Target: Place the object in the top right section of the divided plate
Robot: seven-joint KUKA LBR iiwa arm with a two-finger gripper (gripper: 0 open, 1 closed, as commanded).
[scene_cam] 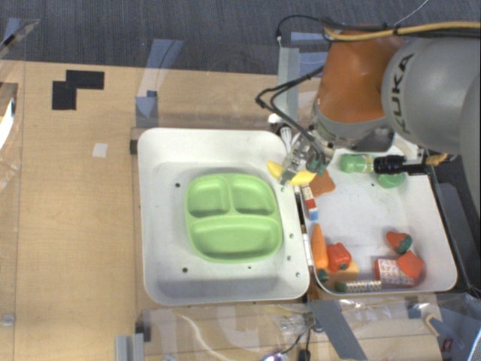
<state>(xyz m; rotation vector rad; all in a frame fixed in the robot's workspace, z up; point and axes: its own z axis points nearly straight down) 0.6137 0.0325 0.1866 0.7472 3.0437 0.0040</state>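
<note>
Sitting low in the right bin point(443, 265), near the bottom edge of the frame, is a cluster of toy foods: a carrot point(319, 247) along the bin's left wall, an orange-red piece point(339, 257) just beside it, a red-and-white box point(390, 271), an orange piece point(410, 265) touching the box and a red strawberry-like piece point(398, 241) above them. Left bin point(158, 224) holds the green divided plate point(234, 216), centre of frame, lying flat; wide section toward the bottom, two smaller sections toward the top. Between the bins, on the dividing rim, a small red-white-blue item point(309, 201) lies lengthwise. Just above it the gripper point(299, 170) hangs over the rim, with a yellow object point(297, 177) at the fingers, banana-like; it looks pinched between them, fingers narrow. Yellow object is beside the plate's top right corner, not over its section. An orange-brown flat piece point(323, 183) lies just right of the gripper. Farther up in the right bin, a green item point(353, 162) and a green round piece point(390, 177) sit under the arm. Arm point(421, 89) fills the upper right, orange band point(353, 81) above the wrist. Wooden table point(68, 201) spans the left, black L-shaped mark point(75, 87) upper left.
</note>
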